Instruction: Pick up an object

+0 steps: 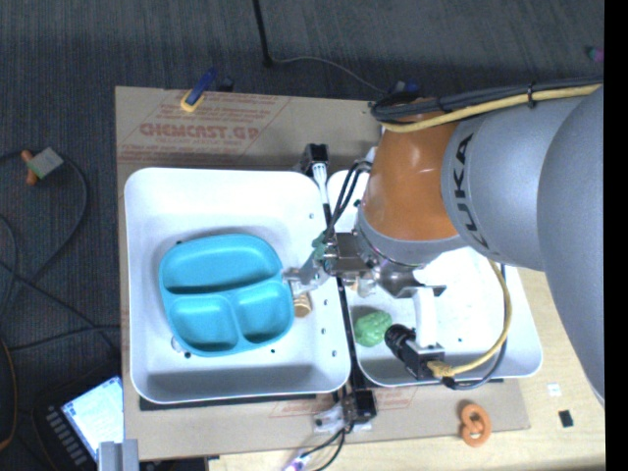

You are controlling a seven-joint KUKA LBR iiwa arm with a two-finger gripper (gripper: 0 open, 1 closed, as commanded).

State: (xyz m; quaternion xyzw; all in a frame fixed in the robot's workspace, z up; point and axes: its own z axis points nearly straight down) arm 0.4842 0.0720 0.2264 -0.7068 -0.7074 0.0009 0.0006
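Wrist bulk hides the claw, grip state indiscernible, beside the blue tray.

Two white bins on a tan cardboard sheet with faded red lettering, upper centre. Left bin: bright cyan-blue divided tray. Beside its right edge, a small tan-and-white object, identity unclear. Right bin: pale green lump, lower centre. Arm grey with orange band, black lettering on the grey, yellow cable along it. Gripper silvery metal. Floor dark grey carpet. Blue-and-yellow clip top of cardboard. Orange ring lower right.
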